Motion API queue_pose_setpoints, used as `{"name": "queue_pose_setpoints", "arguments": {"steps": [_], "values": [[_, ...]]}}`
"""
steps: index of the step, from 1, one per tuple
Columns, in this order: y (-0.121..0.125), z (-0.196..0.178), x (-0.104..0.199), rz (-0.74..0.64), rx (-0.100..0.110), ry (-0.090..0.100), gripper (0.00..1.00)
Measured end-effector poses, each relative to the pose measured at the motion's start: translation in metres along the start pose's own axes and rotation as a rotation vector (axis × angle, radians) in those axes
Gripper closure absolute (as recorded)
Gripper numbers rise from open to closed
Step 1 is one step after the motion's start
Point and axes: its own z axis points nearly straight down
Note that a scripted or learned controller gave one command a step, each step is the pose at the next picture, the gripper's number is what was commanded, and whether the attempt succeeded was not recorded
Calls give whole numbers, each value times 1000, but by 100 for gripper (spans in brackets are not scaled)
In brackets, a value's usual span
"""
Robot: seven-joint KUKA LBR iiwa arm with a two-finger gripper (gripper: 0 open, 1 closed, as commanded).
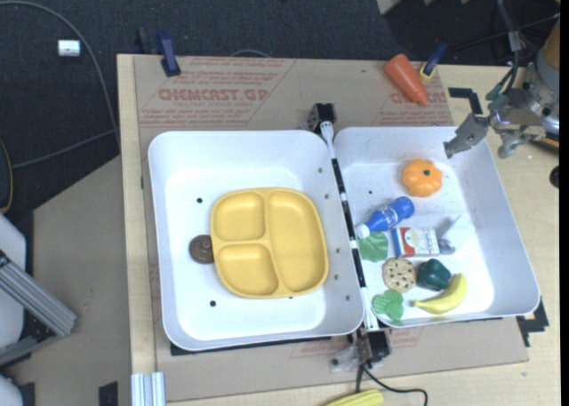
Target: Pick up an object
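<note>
Nearest, banana (442, 298) lies lengthwise left-right, tips curling upward; claw (487, 135) spread apart above right bin (511, 244).

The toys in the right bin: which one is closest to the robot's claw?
The orange pumpkin. It sits alone near the bin's far end, below the gripper; the other toys cluster farther away.

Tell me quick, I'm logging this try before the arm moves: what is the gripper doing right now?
Gripper: open, holding nothing, above the far right rim of the right bin.
</note>
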Motion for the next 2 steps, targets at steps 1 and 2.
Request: {"name": "queue_pose_setpoints", "arguments": {"steps": [1, 2], "values": [[51, 70, 11, -1, 0, 0, 0], [52, 192, -13, 1, 1, 0, 0]]}}
